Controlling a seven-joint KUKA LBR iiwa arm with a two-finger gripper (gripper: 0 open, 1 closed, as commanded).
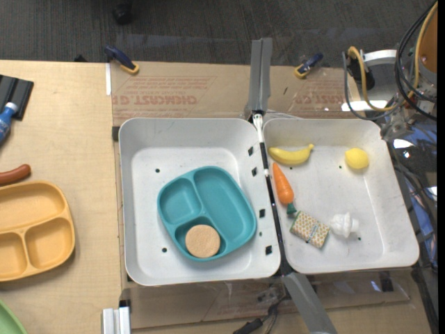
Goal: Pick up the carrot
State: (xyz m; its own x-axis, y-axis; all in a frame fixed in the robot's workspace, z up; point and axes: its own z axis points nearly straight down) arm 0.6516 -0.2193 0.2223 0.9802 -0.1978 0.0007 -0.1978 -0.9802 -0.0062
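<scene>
The carrot, orange with a green stalk end, lies lengthwise against the left wall of the right bin, just below a banana. Part of the arm with its cables shows at the upper right corner, beyond the right bin's far corner and well away from the carrot.
The right bin also holds a lemon, a patterned cracker-like block and a small white object. In the left bin sits a teal divided plate with a round cookie. A yellow tray and a sausage lie on the bench at left.
</scene>
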